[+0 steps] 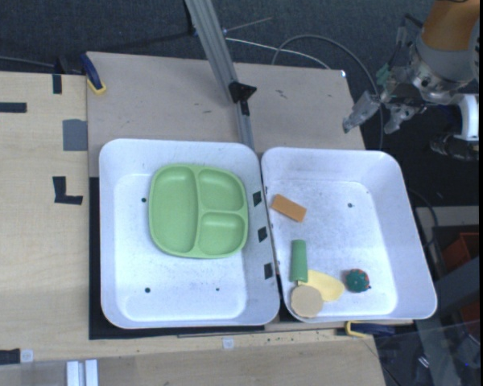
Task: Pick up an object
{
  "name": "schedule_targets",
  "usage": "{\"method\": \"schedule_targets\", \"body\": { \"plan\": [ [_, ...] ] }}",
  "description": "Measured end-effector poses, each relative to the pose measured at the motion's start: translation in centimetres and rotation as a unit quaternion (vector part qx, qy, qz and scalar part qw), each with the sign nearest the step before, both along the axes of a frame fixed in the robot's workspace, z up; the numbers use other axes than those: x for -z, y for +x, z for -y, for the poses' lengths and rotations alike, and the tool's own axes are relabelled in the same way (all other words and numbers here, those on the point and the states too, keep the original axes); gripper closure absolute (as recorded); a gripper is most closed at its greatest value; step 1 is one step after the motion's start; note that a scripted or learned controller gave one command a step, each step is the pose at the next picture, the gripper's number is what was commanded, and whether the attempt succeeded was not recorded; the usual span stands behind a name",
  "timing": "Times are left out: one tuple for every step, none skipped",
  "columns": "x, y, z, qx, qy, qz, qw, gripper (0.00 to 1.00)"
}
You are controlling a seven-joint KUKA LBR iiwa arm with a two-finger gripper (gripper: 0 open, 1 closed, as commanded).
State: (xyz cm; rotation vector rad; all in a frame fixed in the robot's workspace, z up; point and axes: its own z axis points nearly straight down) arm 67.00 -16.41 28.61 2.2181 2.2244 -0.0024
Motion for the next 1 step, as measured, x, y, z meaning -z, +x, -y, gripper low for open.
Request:
{"method": "schedule_targets", "body": {
  "plan": [
    [0.0, -0.01, 0.02, 0.0, -0.0002, 0.0, 1.0, 0.0]
  ]
}}
